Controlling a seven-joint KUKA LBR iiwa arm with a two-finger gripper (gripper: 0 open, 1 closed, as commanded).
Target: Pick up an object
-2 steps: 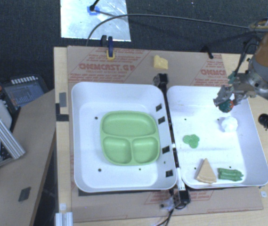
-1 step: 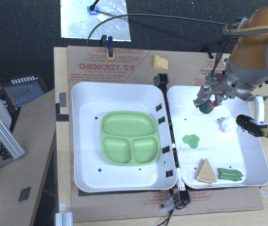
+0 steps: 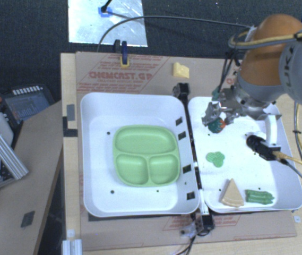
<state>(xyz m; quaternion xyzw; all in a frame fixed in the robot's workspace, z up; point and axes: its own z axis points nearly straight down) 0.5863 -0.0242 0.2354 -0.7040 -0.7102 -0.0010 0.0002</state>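
Note:
My gripper (image 3: 215,120) hangs over the far left part of the right bin (image 3: 288,195). A small dark green and red thing (image 3: 217,125) sits between its fingertips, and the fingers look shut on it. Lower in the same bin lie a flat green blob (image 3: 215,159), a tan wedge (image 3: 232,194) and a green ridged piece (image 3: 259,196) near the front edge.
The left bin (image 3: 95,142) holds a light green divided plate (image 3: 145,155). A yellow block (image 3: 181,69) lies on the cardboard behind the bins. The arm's grey and orange body (image 3: 270,52) looms over the back right of the right bin.

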